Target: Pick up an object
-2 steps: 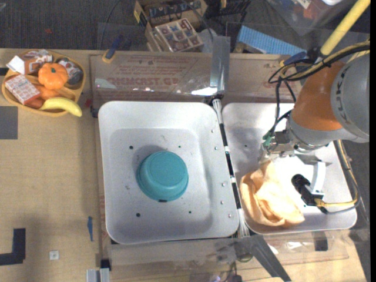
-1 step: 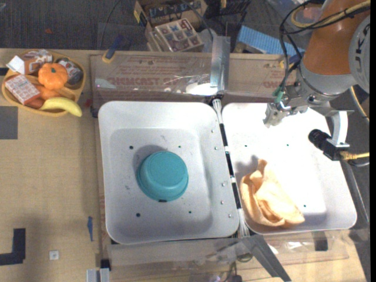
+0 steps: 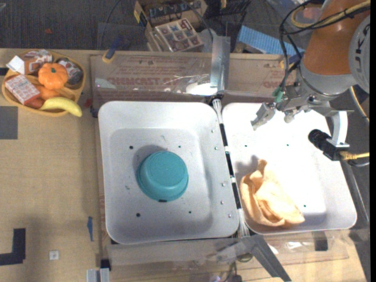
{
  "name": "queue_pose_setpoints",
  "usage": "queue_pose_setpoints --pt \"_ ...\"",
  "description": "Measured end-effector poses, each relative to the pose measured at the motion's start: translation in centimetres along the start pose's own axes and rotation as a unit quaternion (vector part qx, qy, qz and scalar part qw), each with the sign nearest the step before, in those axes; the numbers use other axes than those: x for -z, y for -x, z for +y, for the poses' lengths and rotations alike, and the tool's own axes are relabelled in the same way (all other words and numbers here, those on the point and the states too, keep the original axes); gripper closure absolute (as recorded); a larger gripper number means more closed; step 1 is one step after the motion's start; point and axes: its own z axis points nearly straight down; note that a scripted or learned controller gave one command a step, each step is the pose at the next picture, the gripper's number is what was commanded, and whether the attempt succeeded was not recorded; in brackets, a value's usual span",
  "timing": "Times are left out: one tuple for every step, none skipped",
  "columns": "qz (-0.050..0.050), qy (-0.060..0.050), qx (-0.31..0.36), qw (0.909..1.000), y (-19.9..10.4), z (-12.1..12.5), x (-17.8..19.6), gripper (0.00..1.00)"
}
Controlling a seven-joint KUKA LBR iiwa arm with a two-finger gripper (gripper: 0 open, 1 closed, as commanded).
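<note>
Two white bins sit side by side on the bench. Left bin [image 3: 111,128] holds a teal bowl [image 3: 163,175], upside down, a little below the bin's middle and clear of every wall. Small dark specks dot the floor around it.

Right bin [image 3: 329,181] holds a crumpled orange cloth [image 3: 267,200], bunched toward the lower left corner, close to the divider between the bins and against the near wall. One pointed fold stands up at its top left.

The arm [image 3: 338,37] comes in from the upper right, its orange band above the grey wrist. The gripper [image 3: 274,114] hangs over the upper part of the right bin, near the far wall, well apart from the cloth and farther still from the bowl. Two fingers [image 3: 261,116] show, spread with a clear gap between them, and nothing sits in that gap. A black cable fitting [image 3: 325,144] lies just right of the gripper, over the bin's right side.

Beyond the bins runs a cardboard wall [image 3: 147,78] with a clear plastic sheet along it. On the bench at far left, a shallow basket [image 3: 12,93] carries toy food: a banana [image 3: 61,105] on its near rim, a small orange pumpkin [image 3: 53,76] above it, and boxed items around those.
</note>
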Motion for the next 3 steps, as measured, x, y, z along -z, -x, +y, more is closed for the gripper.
queue_pose_setpoints --pt "0.001 -0.001 0.112 0.9937 3.4 -9.7 -10.4 0.00" --pt "-0.001 0.003 0.162 0.9868 3.4 -5.3 -14.7 0.00" --pt "-0.002 0.006 0.160 0.9872 3.6 -5.3 -13.5 1.00"
